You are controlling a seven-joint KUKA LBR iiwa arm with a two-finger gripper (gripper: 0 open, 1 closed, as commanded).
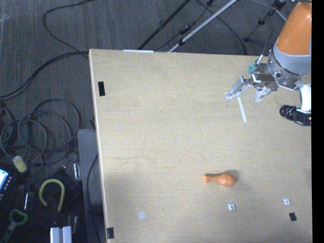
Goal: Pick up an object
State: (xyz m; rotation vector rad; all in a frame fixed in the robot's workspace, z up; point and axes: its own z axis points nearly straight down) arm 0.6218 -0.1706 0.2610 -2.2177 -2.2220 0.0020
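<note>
An orange pear-shaped object lies on the tan bench top, toward the lower right, with its narrow end pointing left. A thin white stick lies slanted at the upper right. My gripper hangs at the upper right just above the stick's top end, fingers spread open. Nothing sits between them. Whether the left fingertip touches the stick I cannot tell. The orange object is well below the gripper in the view, apart from it.
Small black and white markers dot the bench near its front right, and a black mark sits at its left edge. Cables and tools lie on the floor to the left. Stand legs cross behind the bench.
</note>
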